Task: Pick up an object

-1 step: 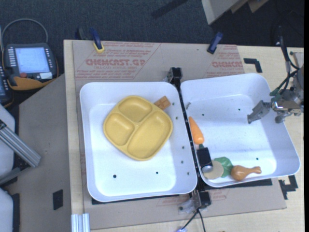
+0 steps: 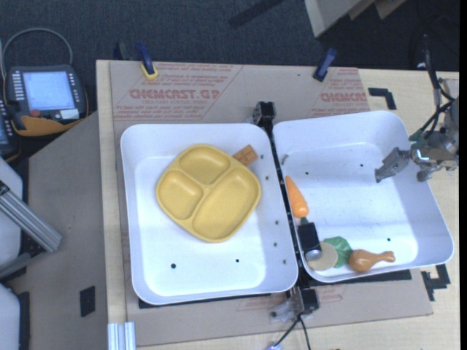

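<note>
A gripper (image 2: 398, 165) hovers at the right edge of the frame, above the upper right of the right-hand bin (image 2: 350, 133); its fingers look spread, with nothing between them. Likely targets sit crowded in that bin's lower left: an orange carrot (image 2: 295, 196), a black block (image 2: 308, 235), a green piece (image 2: 340, 248) and a drumstick (image 2: 371, 257). A yellow divided plate (image 2: 209, 192) fills the left bin (image 2: 146, 268).

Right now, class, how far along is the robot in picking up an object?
Done: nothing looks lifted; the carrot and the chicken drumstick lie in the right bin, the yellow plate in the left bin. In hand: the hand hangs over the right bin. Left: grasp and lift.
</note>
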`<state>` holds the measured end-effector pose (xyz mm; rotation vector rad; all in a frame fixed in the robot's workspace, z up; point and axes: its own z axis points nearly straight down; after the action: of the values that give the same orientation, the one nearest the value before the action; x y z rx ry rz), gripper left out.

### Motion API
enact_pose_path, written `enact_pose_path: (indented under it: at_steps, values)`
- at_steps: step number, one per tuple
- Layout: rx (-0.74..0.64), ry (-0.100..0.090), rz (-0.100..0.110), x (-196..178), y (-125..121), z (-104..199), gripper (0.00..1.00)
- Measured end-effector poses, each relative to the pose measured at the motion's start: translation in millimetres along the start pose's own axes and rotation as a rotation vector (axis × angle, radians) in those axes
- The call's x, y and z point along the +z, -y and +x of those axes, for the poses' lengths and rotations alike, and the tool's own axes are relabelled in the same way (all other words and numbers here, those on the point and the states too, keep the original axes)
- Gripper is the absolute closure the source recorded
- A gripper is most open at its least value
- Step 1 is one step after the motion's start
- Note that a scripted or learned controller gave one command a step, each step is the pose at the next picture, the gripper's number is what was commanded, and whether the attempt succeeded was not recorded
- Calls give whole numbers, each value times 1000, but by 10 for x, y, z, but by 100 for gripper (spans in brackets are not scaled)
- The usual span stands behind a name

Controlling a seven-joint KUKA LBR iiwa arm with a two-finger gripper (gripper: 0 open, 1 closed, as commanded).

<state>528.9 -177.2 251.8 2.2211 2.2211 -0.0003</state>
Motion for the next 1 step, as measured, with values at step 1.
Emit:
enact_pose_path:
  at_steps: [1]
  values:
    - [2, -3, 7, 548, 85, -68, 0]
